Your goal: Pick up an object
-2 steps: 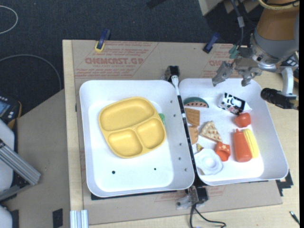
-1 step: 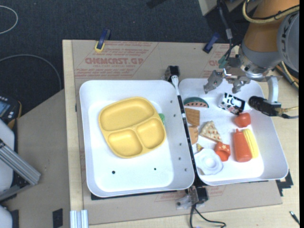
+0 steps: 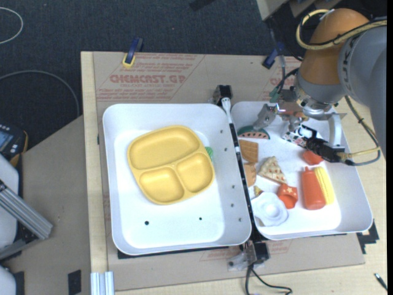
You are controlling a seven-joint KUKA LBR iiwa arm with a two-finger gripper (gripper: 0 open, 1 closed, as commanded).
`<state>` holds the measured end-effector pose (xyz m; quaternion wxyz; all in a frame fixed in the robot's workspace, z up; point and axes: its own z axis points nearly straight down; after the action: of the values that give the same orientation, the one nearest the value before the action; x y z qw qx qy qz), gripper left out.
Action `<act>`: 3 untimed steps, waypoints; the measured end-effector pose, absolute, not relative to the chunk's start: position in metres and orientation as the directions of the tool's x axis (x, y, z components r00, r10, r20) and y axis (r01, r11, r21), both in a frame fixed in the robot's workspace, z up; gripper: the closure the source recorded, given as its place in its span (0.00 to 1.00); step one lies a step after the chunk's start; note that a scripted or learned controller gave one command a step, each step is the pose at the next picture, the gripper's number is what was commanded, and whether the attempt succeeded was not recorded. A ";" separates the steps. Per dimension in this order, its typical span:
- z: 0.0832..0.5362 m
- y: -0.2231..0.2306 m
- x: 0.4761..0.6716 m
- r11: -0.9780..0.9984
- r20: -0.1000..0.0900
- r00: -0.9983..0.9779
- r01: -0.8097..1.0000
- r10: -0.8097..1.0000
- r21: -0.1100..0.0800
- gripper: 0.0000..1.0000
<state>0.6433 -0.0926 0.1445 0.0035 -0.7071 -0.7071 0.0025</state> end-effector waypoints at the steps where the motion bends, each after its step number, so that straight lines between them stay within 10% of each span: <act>1: 0.106 -0.092 0.644 -0.001 0.000 0.001 1.000 1.000 0.003 0.00; 2: 0.116 -0.092 0.645 0.000 -0.001 0.000 1.000 1.000 0.004 1.00; 3: 0.161 -0.097 0.642 -0.001 -0.001 0.001 1.000 1.000 0.007 1.00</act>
<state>0.6419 -0.0970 0.1612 -0.0028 -0.7074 -0.7068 -0.0018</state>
